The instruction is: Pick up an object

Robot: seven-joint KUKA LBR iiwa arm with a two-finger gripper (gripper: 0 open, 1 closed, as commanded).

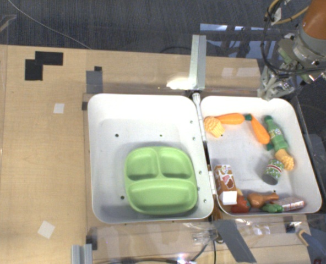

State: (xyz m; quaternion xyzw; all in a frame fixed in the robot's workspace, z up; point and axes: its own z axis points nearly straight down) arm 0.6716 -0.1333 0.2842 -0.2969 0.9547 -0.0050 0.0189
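Two shallow white bins sit side by side on the worktop [36, 164], filling the middle and right of the frame. The left bin [105, 120] carries a green divided tray [160, 179], lying in its lower right part with three compartments facing up.

The right bin [237, 147] holds a scatter of toy food. Near its upper left lies an orange carrot [230, 118], with a yellow piece [213, 126] just beside its left end. A second carrot [259, 130] lies at a slant next to a green bottle [275, 132] toward the upper right. Below the bottle sits a small yellow-tan item [285, 159], and just under that a small can [272, 171]. Along the lower edge a small carton [226, 183] stands at the left, with a red piece [240, 205] touching its bottom, then a brown piece [261, 199] and a pinkish wrapped item [292, 204] to the right.

The tool [274, 86] hangs at the upper right of the frame, above the far rim of the right bin, under the arm's orange band. Whether it is spread or pressed together cannot be told, and nothing is seen in it.
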